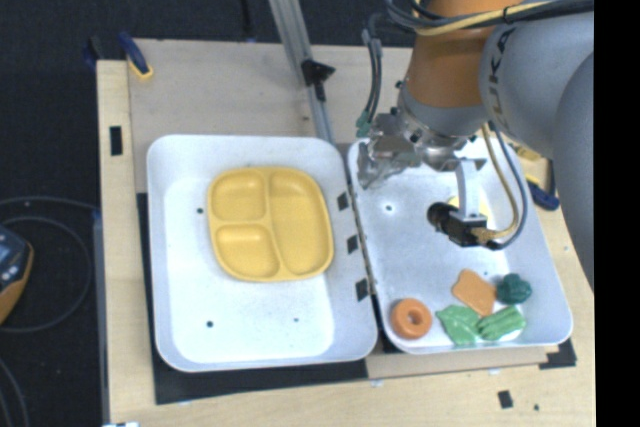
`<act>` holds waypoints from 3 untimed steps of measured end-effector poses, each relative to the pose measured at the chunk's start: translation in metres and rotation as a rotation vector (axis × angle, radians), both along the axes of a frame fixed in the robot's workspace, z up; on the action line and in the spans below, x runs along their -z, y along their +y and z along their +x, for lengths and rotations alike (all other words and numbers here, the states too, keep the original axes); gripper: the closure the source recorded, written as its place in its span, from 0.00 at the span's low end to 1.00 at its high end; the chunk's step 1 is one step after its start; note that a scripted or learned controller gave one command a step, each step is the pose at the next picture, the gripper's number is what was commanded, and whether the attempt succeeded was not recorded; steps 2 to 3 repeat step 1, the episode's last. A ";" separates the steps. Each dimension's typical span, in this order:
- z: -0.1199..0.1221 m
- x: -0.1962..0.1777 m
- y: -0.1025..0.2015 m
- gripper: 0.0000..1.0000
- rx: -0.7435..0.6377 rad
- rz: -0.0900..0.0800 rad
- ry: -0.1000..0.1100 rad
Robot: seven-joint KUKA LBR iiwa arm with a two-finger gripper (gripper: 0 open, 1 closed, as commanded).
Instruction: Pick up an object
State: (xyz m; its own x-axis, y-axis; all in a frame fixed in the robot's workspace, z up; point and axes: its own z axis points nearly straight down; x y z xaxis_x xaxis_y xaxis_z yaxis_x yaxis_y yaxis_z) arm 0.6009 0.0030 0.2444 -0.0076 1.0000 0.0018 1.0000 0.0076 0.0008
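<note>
At the upper left of the right bin (545, 287) hangs the gripper (375, 160); its state cannot be told. Toys lie at lower right: an orange ring (410, 318), orange block (473, 292), green pieces (480, 325). A yellow tray (270, 222) sits in the left bin (180, 315).

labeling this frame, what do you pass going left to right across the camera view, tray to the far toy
yellow divided tray → orange ring → orange block → dark green toy
</note>
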 end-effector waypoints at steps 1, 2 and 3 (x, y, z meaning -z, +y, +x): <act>-0.018 -0.003 0.051 1.00 -0.001 0.000 0.001; -0.018 -0.003 0.051 1.00 -0.001 0.000 0.001; -0.018 -0.003 0.051 1.00 -0.001 0.000 0.001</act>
